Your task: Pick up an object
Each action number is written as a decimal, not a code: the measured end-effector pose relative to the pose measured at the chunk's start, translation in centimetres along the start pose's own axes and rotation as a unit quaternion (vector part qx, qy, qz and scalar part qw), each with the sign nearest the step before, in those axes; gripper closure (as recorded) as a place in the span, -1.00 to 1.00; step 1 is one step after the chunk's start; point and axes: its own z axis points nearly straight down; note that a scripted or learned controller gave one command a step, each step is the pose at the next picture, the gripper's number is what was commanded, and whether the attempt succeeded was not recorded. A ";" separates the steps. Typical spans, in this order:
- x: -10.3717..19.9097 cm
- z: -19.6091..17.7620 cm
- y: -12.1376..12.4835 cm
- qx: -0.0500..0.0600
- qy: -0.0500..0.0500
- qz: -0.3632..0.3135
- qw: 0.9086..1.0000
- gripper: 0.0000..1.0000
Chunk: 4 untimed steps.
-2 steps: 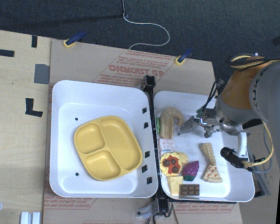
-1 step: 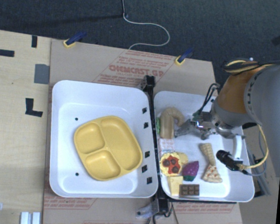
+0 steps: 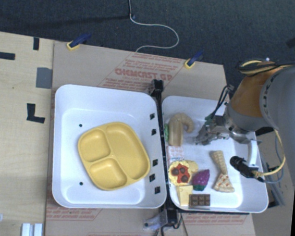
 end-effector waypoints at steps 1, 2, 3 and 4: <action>0.0 -6.4 0.0 -0.002 0.000 0.001 1.000 1.00; 0.1 -12.4 0.9 -0.003 0.000 0.000 1.000 1.00; 0.1 -13.0 0.9 0.000 0.001 0.001 1.000 1.00; 5.7 -13.0 1.7 0.000 0.002 -0.002 1.000 1.00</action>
